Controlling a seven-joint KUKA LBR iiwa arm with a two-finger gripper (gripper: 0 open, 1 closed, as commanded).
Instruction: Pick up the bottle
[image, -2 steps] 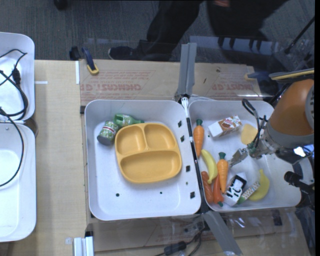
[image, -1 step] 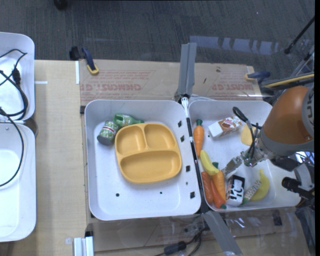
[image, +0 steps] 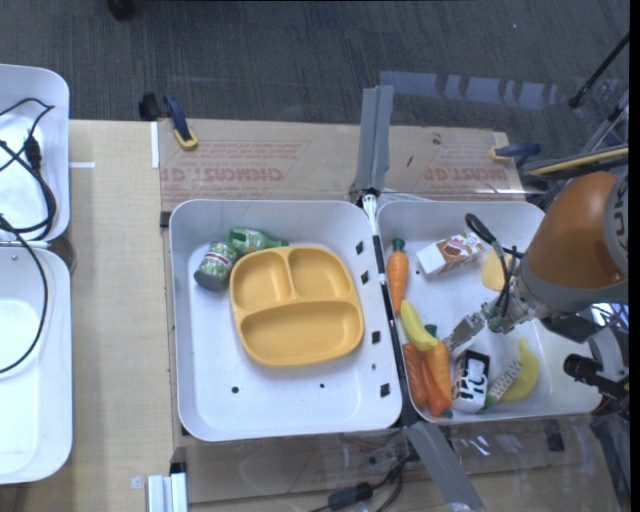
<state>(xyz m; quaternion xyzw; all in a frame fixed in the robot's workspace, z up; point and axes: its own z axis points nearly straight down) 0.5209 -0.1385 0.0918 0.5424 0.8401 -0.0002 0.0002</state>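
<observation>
The bottle (image: 214, 266) is small, with a green label and a grey end. It lies in the left bin's (image: 290, 405) far left corner, touching the rim of the yellow divided plate (image: 296, 303). My gripper (image: 470, 328) is low in the middle of the right bin (image: 560, 402), far to the right of the bottle. It hangs just above a banana (image: 417, 326) and a black-and-white packet (image: 472, 378). Nothing visible sits between its tips.
A green crumpled item (image: 256, 239) lies next to the bottle. The right bin also holds carrots (image: 397, 271), a snack box (image: 449, 254), a second banana (image: 523, 375) and a yellow piece (image: 492, 272). A grey divider post (image: 375, 140) stands behind the bins.
</observation>
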